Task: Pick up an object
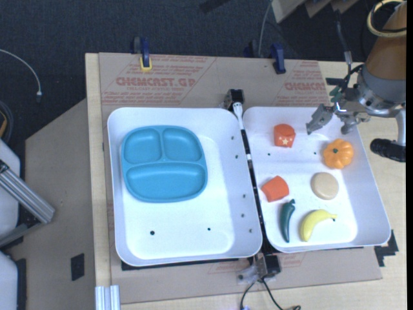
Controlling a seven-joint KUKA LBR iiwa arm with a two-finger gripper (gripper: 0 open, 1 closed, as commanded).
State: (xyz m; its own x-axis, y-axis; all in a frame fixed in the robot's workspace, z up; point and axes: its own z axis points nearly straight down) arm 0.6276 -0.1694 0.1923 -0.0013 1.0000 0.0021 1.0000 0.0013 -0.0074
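The right bin [368, 228] holds several toy foods: a red cube with a star [284, 135], an orange pumpkin [339, 154], a red pepper piece [275, 188], a beige round bun [324, 185], a dark green chili [286, 217] and a yellow banana [314, 223]. My gripper [333, 122] hovers over the back of this bin, between the red cube and the pumpkin, just above the pumpkin. Its fingers [317, 120] are spread open with nothing between them.
The left bin [129, 234] carries a blue divided plate [165, 163]. Blue clamps [144, 53] hold the brown board at the back edge. Cables and a black connector [235, 99] sit between the bins at the back.
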